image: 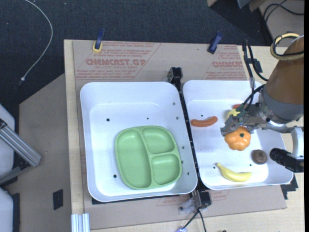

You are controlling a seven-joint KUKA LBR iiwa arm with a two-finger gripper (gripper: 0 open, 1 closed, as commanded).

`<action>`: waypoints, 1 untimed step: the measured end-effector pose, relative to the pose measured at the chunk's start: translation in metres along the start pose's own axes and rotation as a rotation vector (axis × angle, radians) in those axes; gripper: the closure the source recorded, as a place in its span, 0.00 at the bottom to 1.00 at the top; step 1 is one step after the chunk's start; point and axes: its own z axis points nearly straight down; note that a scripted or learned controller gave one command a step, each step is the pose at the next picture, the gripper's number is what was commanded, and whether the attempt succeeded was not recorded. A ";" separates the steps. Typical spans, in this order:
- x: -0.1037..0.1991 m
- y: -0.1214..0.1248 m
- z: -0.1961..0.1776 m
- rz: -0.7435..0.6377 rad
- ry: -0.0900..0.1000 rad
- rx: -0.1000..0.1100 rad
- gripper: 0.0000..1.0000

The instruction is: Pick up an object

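Overhead slanted view of the surface [77, 144], which carries two shallow white bins side by side. The left bin [96, 105] holds one item: a pale green plate [147, 156] with three compartments, lying flat towards the bin's near right corner. The right bin [212, 93] holds four clearly visible loose items: one orange-brown sausage [203, 122] near the bin's left wall; one orange pumpkin-like fruit [238, 139] at mid-bin; one yellow banana [233, 174] along the near edge; and one small brown round object [259, 156] to the right of the fruit. A further yellow and red item [235, 111] lies partly hidden beneath the arm; its kind cannot be told. One arm [289, 86] reaches in from the right, and the gripper [236, 124] sits directly above the upper edge of the orange fruit, touching or nearly so. Whether the jaws are apart or together cannot be told. Two clips, one yellow [98, 41] and one blue [215, 42], are fixed at the far edge of the board.
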 end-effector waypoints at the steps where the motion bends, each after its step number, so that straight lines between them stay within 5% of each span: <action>1: 0.045 0.007 0.002 0.000 -0.001 -0.001 1.00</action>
